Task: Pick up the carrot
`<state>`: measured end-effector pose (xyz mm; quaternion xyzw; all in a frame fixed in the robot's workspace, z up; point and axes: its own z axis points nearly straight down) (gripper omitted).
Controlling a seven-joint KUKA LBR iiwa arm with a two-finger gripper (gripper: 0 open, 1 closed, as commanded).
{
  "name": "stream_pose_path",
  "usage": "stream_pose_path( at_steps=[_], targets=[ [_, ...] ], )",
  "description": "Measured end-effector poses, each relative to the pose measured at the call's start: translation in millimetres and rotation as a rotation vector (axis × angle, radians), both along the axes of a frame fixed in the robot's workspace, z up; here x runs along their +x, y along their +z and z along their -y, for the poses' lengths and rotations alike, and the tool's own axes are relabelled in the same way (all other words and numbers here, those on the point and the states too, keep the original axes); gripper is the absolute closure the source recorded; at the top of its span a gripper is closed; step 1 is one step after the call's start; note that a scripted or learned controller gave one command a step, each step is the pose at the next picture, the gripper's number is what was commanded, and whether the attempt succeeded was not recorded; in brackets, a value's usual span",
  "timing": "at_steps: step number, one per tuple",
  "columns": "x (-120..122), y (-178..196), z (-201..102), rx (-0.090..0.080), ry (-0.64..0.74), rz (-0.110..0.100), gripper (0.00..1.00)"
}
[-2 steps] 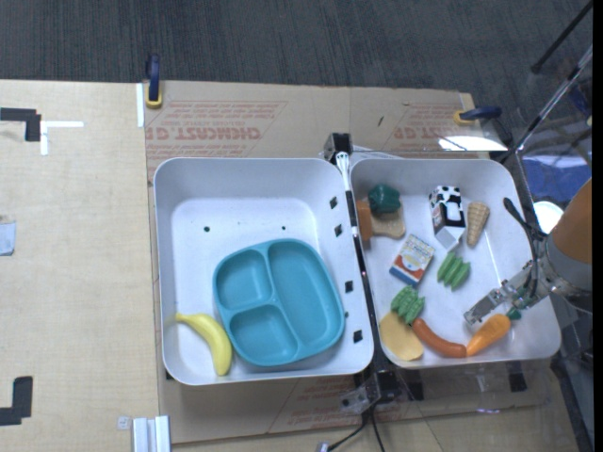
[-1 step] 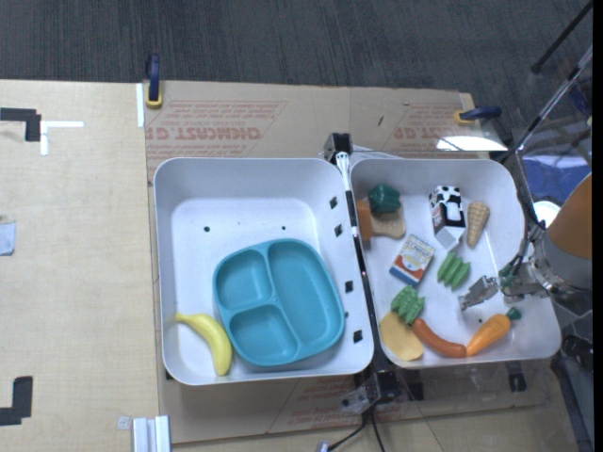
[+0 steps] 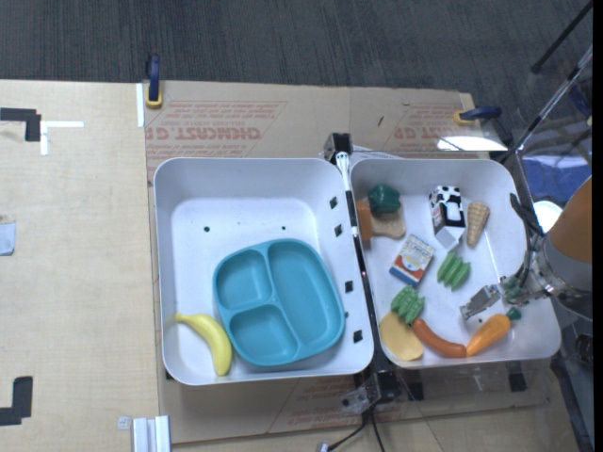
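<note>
My gripper (image 3: 482,301) hangs low in the right bin (image 3: 532,347), near its front right corner, just above and left of the carrot (image 3: 488,333); whether it is spread or pressed together I cannot tell. The carrot lies flat on the bin floor, its leafy end toward the right wall, its tip beside a sausage (image 3: 438,338). The left bin (image 3: 179,196) holds a blue tray (image 3: 278,301) and a banana (image 3: 213,340).

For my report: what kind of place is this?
Probably a robot test bench: two white bins on cardboard, toy food such as a carrot and banana, and a gripper reaching in.
</note>
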<state>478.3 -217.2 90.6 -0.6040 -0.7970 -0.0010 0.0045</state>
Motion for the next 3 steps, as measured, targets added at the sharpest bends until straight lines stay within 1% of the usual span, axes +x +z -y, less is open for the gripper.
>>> stream_pose_path(
  at_steps=[1,2,3],
  targets=[
    [0.8,1.0,-20.6,-0.007,0.136,0.008,0.00],
    [0.5,1.1,-17.6,-0.006,0.515,0.009,0.00],
    [3.2,10.8,-17.1,-0.009,0.512,0.014,1.00]
  ],
)
